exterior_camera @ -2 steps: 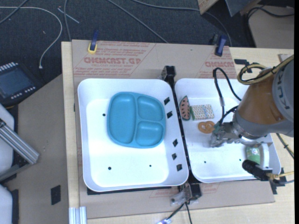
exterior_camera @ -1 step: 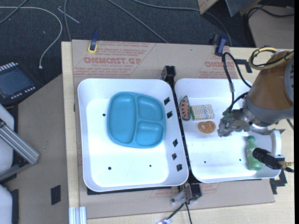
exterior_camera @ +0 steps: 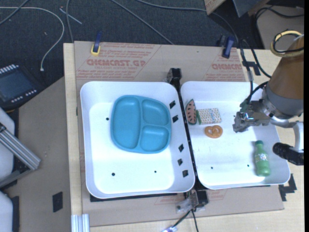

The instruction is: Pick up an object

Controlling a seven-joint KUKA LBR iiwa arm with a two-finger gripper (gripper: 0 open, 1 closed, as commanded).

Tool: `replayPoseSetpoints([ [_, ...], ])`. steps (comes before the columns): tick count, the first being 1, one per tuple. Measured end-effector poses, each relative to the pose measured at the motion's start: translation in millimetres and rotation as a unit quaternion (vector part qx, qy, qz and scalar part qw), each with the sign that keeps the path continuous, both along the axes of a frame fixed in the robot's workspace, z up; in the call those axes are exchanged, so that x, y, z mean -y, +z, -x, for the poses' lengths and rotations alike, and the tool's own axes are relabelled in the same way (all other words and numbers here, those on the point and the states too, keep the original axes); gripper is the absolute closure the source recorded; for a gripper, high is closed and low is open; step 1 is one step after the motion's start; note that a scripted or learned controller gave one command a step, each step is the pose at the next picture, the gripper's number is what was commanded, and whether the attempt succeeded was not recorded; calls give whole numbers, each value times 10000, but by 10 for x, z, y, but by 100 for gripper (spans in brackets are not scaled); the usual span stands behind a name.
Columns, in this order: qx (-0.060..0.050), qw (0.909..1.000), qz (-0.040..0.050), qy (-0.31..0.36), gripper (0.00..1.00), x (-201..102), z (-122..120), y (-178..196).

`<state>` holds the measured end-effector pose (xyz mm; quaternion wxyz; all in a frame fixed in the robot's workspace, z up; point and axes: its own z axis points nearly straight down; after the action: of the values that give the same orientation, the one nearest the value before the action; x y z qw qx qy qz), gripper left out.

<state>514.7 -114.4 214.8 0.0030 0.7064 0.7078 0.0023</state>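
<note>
A blue divided plate (exterior_camera: pixel 141 124) is lying in the left bin (exterior_camera: pixel 96 178). In the right bin (exterior_camera: pixel 227 180), a watermelon slice toy (exterior_camera: pixel 192 112) is sitting just beside the divider, a small speckled box (exterior_camera: pixel 209 116) is resting near it, and a pretzel (exterior_camera: pixel 213 131) is lying just below the box. The gripper (exterior_camera: pixel 243 120) is hovering apart from the pretzel, holding nothing; how far its fingers are parted I cannot tell. A green bottle (exterior_camera: pixel 261 158) is lying near the right wall.

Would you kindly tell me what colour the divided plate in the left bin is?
The divided plate is light blue, seen clearly in the camera view.
</note>
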Motion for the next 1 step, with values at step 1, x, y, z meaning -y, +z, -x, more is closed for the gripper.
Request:
replayPoseSetpoints([
  [1, -11, 10000, 0, -3, 100, 0, -12, 355],
])
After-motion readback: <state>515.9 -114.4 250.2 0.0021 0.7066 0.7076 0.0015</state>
